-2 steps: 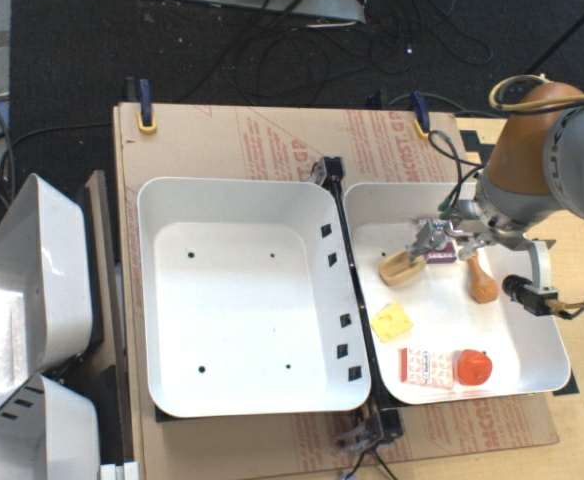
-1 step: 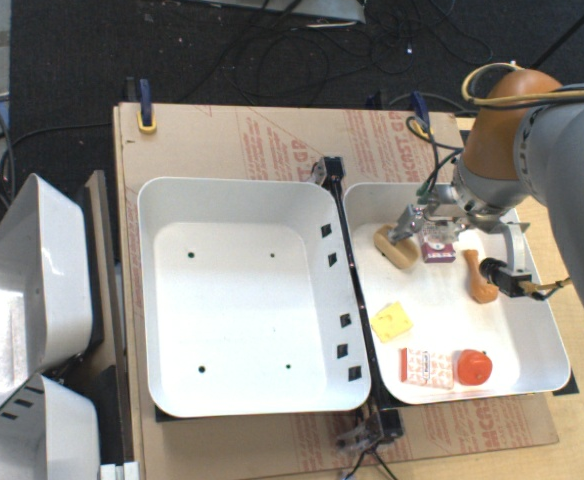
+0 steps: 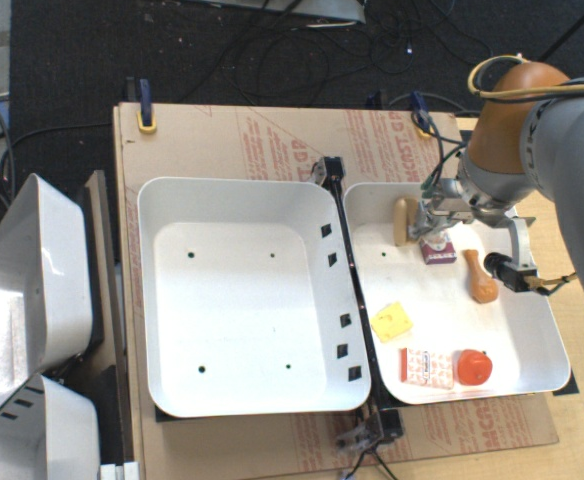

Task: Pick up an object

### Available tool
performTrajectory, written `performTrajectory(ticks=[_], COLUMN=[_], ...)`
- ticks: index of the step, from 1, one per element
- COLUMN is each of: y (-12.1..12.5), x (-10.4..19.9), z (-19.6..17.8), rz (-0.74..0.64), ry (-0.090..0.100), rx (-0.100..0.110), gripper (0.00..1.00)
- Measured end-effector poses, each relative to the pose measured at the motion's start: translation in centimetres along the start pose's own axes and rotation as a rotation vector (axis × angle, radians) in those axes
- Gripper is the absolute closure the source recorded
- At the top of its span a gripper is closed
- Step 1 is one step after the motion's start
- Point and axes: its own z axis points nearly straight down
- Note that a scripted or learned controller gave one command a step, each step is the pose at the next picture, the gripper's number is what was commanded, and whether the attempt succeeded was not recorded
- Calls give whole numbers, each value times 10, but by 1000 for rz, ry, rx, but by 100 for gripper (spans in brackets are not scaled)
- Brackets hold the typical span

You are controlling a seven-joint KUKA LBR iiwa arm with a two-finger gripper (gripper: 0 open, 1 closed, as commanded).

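Hand [image 3: 435, 224] (grip unclear) hovers over the right bin [image 3: 532, 313], which holds six items, one of each.

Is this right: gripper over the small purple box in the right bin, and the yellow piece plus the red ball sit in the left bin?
Not quite. The camera view shows the yellow piece and red ball in the right bin, not the left. The gripper is over the small purple box there.

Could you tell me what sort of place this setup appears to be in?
Most likely a robotics lab bench for grasping trials: a grey arm reaches over two white bins set on a board, small toy-like items such as a yellow piece lie in one bin, and loose cables trail across the dark floor.
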Motion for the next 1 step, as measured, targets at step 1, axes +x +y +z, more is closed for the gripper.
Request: performTrajectory(ticks=[1], y=[0], x=[0], z=[1], rz=[-1], ry=[1], rx=[2], gripper=[0])
